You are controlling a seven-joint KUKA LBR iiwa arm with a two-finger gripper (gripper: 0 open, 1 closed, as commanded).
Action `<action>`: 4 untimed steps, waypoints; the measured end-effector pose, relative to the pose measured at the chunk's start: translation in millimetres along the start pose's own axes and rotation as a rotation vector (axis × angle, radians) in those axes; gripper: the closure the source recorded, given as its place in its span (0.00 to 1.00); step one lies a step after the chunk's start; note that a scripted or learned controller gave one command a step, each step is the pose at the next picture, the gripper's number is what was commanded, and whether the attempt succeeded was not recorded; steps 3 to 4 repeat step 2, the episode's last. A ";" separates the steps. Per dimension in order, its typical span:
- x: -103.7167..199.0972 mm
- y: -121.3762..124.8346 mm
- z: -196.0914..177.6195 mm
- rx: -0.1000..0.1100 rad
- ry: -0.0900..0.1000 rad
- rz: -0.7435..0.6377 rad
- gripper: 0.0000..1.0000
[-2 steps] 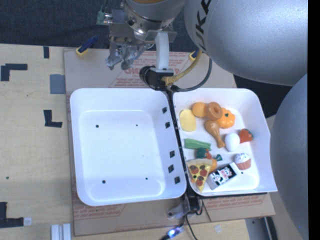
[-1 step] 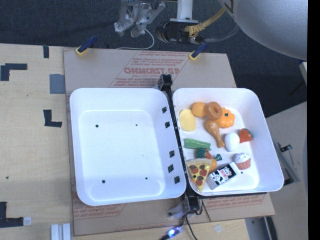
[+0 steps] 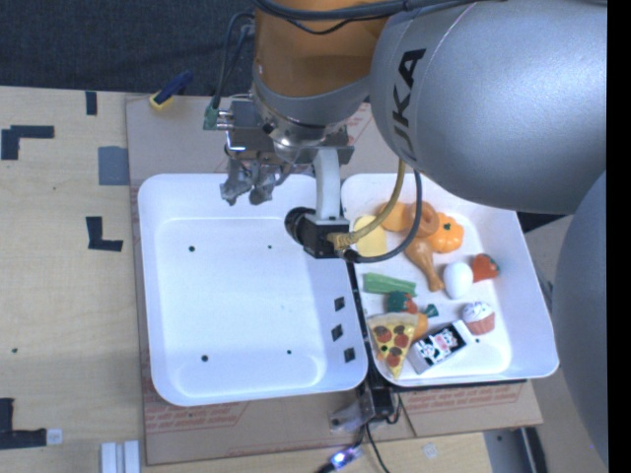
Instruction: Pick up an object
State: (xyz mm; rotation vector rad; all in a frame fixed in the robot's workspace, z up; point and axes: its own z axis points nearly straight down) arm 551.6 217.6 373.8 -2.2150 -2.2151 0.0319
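Two white bins (image 3: pixel 177 215) are set on cardboard; toy food (image 3: pixel 424 264) is heaped in the right bin; the gripper (image 3: pixel 248 193) is poised above the left bin's far rim, its grasp unclear.

We see the scene evenly and brightly lit, apparently from above. The white bins (image 3: pixel 237 304) come out bright yet keep their edges. A soft sheen runs across the grey arm (image 3: pixel 493 87) and its orange band (image 3: pixel 330 28), with no hard glare. Shadows are faint and short; the darkest patch lies under the arm, beside the toys (image 3: pixel 424 274). The picture is coarse and a little soft, so the small toys blur, and the arm, closest to the lens, looks perhaps slightly out of focus.
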 end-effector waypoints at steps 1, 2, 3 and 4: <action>15.9 37.1 -123.0 -0.032 0.012 -0.004 1.00; 15.6 -20.6 -1.3 -0.005 0.002 -0.003 1.00; 15.6 -20.6 -1.3 -0.005 0.002 -0.003 1.00; 15.6 -20.6 -1.3 -0.005 0.002 -0.003 1.00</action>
